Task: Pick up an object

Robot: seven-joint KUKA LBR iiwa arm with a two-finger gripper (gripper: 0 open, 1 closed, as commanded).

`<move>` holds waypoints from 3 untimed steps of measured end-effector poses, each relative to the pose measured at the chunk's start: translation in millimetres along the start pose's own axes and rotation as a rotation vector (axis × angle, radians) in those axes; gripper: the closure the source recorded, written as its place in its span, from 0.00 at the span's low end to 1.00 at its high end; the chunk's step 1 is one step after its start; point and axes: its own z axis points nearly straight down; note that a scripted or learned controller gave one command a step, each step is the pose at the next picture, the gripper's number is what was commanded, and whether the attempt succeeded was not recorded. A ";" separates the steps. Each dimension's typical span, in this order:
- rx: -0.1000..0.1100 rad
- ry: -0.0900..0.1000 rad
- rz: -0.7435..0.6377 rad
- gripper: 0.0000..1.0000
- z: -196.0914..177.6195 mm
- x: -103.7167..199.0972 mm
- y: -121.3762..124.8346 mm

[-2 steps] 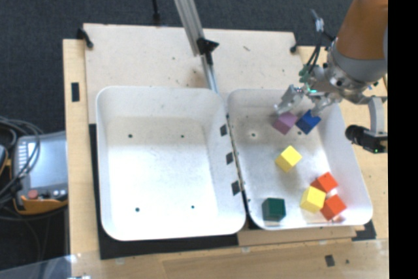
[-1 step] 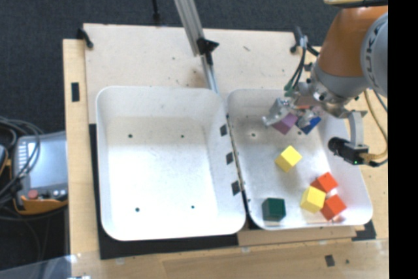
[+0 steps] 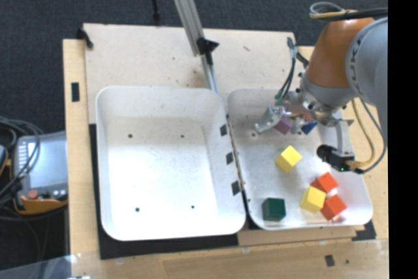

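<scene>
In the right bin, my gripper hangs low over the far part, below the orange wrist band. A small purple block shows right under it, and a bit of blue shows beside it; I cannot tell whether either is held. A yellow cube lies just in front of the gripper. Nearer the front lie a green cube, a second yellow cube and two orange-red blocks.
The left bin sits beside the right one, their walls meeting at the middle. A slanted metal rail rises behind the bins. Black cables hang from the arm over the right bin's far right side.
</scene>
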 end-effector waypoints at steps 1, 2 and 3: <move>0.000 0.000 -0.001 0.00 43.0 -5.8 1.6; -0.007 0.001 0.004 1.00 29.0 -6.2 3.3; -0.011 0.000 -0.007 1.00 -33.3 -8.5 11.9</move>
